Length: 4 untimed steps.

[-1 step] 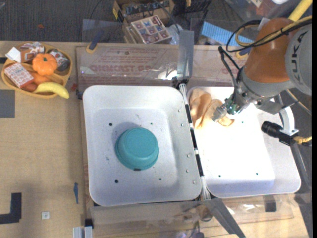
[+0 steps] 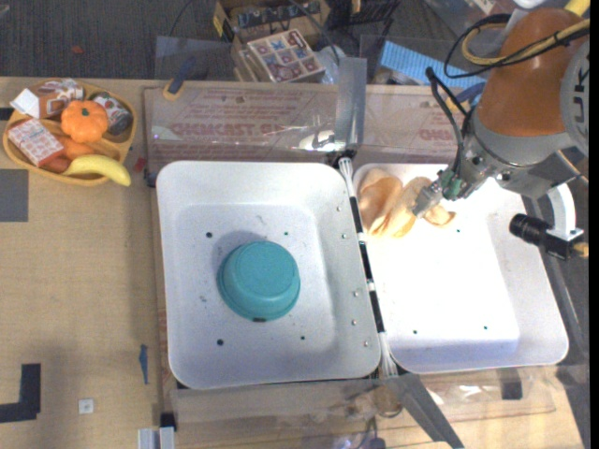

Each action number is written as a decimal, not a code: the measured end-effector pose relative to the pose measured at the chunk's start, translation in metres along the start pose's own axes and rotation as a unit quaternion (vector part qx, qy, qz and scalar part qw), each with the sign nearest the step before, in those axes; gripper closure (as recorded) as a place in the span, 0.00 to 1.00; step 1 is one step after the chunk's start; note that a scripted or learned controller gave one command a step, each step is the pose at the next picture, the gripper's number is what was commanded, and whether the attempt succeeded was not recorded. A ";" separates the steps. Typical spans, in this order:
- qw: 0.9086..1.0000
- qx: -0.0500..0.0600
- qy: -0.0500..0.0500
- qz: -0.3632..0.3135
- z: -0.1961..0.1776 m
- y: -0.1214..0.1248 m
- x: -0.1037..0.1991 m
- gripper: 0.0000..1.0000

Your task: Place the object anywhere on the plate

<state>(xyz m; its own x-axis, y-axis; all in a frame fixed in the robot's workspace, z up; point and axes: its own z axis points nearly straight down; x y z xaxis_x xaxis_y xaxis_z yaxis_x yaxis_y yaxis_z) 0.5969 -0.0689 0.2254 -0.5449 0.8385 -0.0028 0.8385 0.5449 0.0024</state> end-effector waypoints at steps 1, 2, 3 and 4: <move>0.980 0.000 0.001 -0.198 -0.009 0.013 0.050 1.00; 0.922 -0.001 0.001 -0.387 -0.010 0.028 0.104 1.00; 0.880 -0.002 -0.001 -0.475 -0.018 0.049 0.146 1.00; 0.879 -0.002 0.000 -0.478 -0.023 0.069 0.192 1.00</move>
<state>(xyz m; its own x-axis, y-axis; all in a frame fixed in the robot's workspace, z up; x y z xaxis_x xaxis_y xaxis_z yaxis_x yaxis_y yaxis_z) 0.5496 0.1298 0.2478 -1.0000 -0.0013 -0.0063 -0.0013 1.0000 0.0027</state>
